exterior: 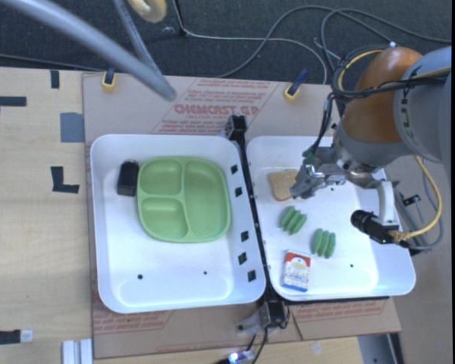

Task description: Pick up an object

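Note:
The right bin (364,279) holds a tan bread-like slice (280,183) at its upper left, two green ridged pieces (292,219) (323,243) in the middle, and a small red and white packet (296,271) near the front. My gripper (302,184) hangs low over the right edge of the tan slice, touching or nearly touching it. The grey arm with its orange band (379,105) reaches in from the right.
The left bin (110,264) carries a green divided plate (185,199) and a small black block (127,178) beside the plate's left rim. A black divider strip (245,203) runs between the bins. Cables lie behind the bench and around the arm.

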`<move>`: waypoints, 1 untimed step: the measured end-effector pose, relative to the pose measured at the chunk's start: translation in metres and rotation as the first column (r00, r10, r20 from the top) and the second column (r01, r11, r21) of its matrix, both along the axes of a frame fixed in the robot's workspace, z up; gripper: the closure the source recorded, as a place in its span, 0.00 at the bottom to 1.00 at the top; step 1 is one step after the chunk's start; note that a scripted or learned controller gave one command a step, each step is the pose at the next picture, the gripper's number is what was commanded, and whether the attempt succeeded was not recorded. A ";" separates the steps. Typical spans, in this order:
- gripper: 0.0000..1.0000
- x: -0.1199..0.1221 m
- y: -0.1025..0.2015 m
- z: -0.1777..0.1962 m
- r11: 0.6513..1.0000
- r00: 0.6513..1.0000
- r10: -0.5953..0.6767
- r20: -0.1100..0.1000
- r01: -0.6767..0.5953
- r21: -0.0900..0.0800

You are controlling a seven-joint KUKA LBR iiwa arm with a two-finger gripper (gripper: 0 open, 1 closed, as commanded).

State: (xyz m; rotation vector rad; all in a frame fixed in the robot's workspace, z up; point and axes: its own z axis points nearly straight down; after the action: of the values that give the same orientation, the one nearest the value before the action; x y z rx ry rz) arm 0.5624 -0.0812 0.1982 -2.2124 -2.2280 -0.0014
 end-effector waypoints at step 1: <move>1.00 0.004 0.047 -0.003 1.000 1.000 -0.001 -0.001 0.001 0.000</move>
State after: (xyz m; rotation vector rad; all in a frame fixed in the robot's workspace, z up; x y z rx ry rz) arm 0.5669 -0.0339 0.1955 -2.2126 -2.2271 0.0002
